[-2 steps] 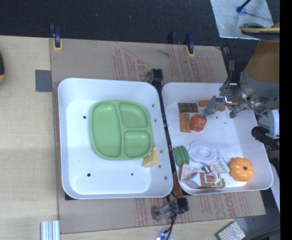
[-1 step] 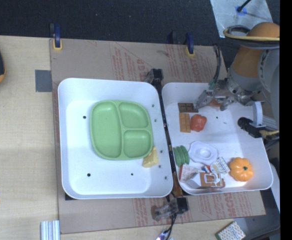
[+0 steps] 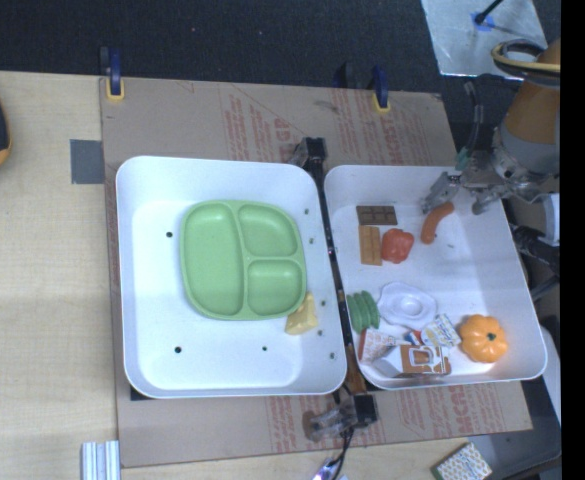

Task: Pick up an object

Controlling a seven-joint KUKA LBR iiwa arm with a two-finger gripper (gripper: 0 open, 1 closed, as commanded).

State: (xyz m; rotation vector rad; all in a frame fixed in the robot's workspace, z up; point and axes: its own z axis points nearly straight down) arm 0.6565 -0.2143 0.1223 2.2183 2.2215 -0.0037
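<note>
The orange sausage-shaped object (image 3: 431, 224) hangs tilted over the upper part of the right bin (image 3: 492, 268), clamped at its top end between the fingers of the gripper (image 3: 442, 200). Left of the orange object lie a red object (image 3: 397, 245) and brown blocks (image 3: 373, 232). Below it sit a clear cup (image 3: 405, 304), a green item (image 3: 361, 310) and a small pumpkin (image 3: 482, 337). The left bin (image 3: 152, 358) holds a green divided plate (image 3: 242, 258).

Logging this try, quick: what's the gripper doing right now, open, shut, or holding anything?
Gripper: over the right bin, fingers apparently shut on the orange carrot-like piece, which hangs between them.
</note>
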